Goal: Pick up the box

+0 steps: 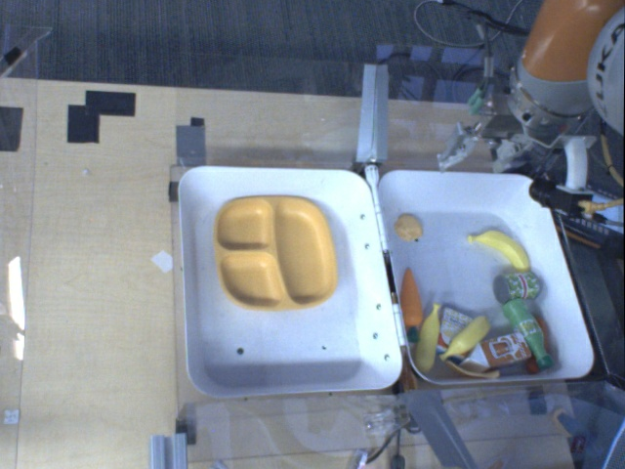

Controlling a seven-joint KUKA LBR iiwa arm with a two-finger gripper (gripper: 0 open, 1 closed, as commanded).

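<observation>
The pincer (pixel 485 145) hung spread and empty past the right bin's (pixel 576 291) twelve o'clock rim. The box (pixel 479 340) lay at six o'clock, wedged under a corn cob (pixel 467 336) and bottle (pixel 527 334); neighbours could foul any grab.

I see my arm (pixel 571 37) raised above the bench's far right corner, gripper (pixel 485 145) hanging low, its fingers seemingly spread.
</observation>
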